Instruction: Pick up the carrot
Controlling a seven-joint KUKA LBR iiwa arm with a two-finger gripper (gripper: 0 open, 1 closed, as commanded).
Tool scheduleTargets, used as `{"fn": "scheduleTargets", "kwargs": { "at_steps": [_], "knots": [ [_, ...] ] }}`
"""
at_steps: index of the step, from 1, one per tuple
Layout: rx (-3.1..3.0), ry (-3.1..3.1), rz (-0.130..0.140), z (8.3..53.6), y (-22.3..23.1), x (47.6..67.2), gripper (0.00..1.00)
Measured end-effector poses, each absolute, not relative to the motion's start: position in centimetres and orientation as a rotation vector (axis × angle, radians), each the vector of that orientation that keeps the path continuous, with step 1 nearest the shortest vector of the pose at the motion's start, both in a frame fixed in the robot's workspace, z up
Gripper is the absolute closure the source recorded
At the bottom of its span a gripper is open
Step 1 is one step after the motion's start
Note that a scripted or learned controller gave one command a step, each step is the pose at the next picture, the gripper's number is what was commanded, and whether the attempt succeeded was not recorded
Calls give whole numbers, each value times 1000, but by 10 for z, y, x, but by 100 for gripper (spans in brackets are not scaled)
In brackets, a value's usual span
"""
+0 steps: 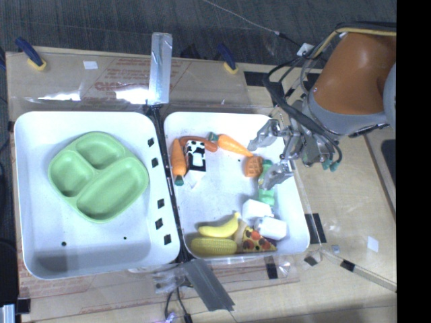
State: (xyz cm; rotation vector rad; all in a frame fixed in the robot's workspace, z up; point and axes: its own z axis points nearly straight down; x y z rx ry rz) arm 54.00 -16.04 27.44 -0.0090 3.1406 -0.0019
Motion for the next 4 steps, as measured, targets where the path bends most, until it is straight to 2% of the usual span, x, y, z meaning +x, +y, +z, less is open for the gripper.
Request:
{"fn": "scheduleTargets", "kwargs": {
  "at_steps": [1, 2, 3, 4],
  "knots": [
    [-310, 3130, 3, 181, -209, 588, 0],
    [-145, 3142, 4, 90, -196, 621, 0],
    [-155, 3134, -1, 104, -195, 624, 100],
    [74, 3134, 0, 162, -150, 634, 100]
  ]
}}
